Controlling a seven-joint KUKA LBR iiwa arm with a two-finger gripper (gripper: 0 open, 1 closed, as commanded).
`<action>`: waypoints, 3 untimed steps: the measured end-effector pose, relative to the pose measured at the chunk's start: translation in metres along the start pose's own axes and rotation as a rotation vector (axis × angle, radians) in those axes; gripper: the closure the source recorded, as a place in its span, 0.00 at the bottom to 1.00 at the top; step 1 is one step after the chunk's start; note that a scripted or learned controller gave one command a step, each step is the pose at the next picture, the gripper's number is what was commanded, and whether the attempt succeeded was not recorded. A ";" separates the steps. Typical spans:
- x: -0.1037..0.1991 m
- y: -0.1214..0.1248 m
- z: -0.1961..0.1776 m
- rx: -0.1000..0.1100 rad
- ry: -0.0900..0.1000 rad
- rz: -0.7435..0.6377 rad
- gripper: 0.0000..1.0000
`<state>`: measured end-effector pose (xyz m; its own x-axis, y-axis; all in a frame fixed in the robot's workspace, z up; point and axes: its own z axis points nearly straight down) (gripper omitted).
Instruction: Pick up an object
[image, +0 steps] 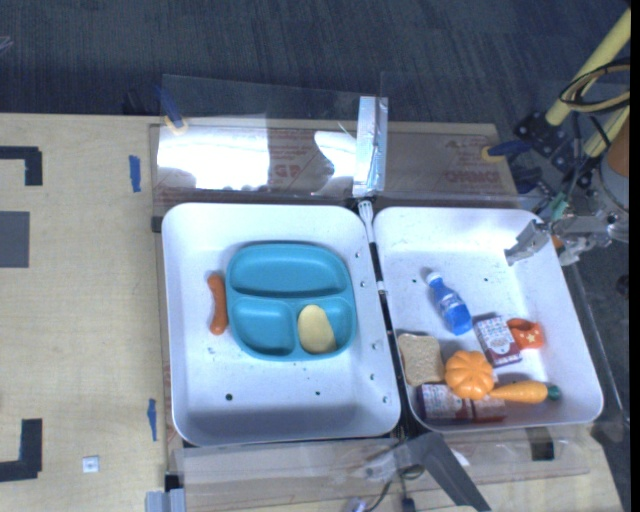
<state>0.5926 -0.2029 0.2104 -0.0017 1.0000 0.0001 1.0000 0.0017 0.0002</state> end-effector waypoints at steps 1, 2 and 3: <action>0.000 0.000 0.000 0.000 0.000 0.000 0.00; 0.036 0.030 -0.107 -0.008 -0.003 -0.194 0.00; 0.081 0.002 0.056 0.007 0.003 -0.363 0.00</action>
<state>0.5949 -0.1218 0.1543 -0.3570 0.9341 0.0046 0.9341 0.3571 -0.0064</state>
